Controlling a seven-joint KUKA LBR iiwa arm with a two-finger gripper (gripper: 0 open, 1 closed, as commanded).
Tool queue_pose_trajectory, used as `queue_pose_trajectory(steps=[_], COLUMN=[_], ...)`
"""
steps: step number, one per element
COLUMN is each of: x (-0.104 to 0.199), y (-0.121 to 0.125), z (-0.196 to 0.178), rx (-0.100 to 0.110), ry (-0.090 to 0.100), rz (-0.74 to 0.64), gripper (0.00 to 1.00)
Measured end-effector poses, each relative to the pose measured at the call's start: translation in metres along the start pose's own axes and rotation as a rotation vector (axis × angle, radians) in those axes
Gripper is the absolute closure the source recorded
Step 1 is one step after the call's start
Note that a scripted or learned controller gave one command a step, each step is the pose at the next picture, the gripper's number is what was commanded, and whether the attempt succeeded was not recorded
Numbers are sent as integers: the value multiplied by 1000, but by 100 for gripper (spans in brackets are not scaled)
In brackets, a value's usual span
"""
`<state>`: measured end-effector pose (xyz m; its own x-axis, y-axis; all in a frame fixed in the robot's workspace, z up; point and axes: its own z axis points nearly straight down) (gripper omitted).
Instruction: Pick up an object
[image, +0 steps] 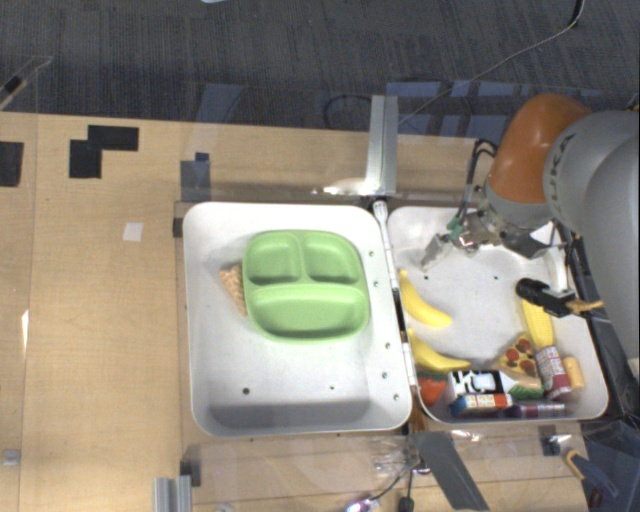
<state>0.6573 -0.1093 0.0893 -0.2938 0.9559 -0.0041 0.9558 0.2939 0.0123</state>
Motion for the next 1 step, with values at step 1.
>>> queue_pose_trajectory(steps=[1], x=[7], y=[17], z=[1], rx=[5], ry=[1], rz=[82], gripper=[0])
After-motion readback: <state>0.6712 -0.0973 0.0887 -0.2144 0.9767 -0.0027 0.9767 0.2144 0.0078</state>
